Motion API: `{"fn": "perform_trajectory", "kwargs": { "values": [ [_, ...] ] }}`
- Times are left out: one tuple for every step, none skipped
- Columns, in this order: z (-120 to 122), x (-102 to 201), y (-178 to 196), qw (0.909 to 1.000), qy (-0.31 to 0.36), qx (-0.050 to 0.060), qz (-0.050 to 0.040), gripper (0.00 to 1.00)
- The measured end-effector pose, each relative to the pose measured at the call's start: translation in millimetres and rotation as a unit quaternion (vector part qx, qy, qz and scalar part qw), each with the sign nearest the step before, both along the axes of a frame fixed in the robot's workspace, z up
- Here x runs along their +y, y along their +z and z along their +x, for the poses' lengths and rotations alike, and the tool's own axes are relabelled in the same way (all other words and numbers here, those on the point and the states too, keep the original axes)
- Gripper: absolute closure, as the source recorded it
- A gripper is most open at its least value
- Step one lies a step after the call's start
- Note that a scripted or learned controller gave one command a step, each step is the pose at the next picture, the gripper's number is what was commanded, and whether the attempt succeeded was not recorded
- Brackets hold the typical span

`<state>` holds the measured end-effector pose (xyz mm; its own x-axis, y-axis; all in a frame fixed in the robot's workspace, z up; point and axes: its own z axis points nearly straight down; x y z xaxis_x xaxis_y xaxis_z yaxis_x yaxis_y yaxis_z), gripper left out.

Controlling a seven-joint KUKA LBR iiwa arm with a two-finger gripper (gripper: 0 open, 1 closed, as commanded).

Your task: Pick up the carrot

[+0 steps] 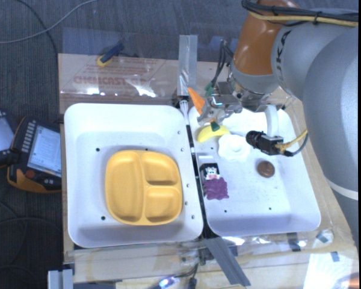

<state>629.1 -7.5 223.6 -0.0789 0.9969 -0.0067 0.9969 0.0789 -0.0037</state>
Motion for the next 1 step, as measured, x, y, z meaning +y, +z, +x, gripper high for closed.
{"fn": "perform_trajectory", "kwargs": {
  "values": [
    [24.7,11.2,-21.7,0.9999,0.012,0.0,-0.0003,1.0]
  ]
}}
